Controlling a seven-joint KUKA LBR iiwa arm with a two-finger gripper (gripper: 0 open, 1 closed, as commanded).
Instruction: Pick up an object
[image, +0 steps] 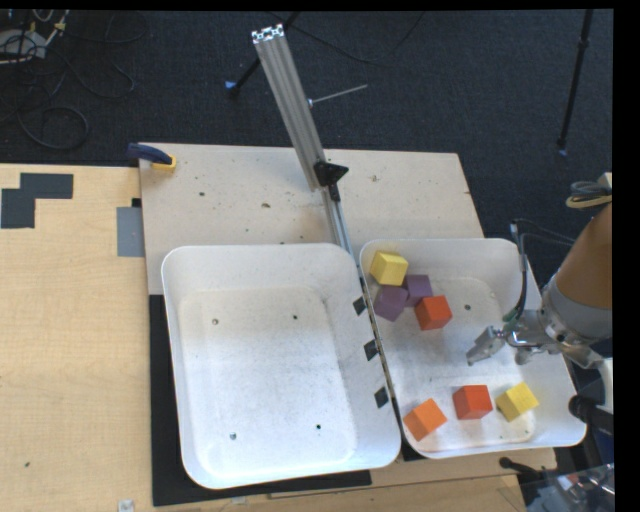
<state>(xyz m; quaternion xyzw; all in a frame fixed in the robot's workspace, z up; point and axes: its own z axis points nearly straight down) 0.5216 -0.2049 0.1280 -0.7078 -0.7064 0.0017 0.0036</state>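
Six small blocks, all in the right bin (470, 250), none lifted. Top-left cluster: yellow block (389, 267) at the back, two purple blocks just in front of it (larger purple block (389, 301), smaller purple block (419, 287)), and a red-orange block (433, 313) touching the smaller purple one. Front row near the bin's near wall: orange block (427, 417), red block (472, 401), second yellow block (517, 401), spaced slightly apart from each other. All look like plain matte cubes, some turned at an angle.

Hand (488, 345) is low over the right bin's right half, between the cluster and the front row, with bare bin floor beneath it. Nothing is visible between its fingers; it touches no block. Can't tell whether the fingers are spread or pressed together, as the view is too small and the metal parts blur together.

Left bin (200, 270) sits beside it on the desk (230, 190). A checkerboard tag (267, 33) tops the slanted aluminium rail (293, 105). No readable text or brand anywhere.
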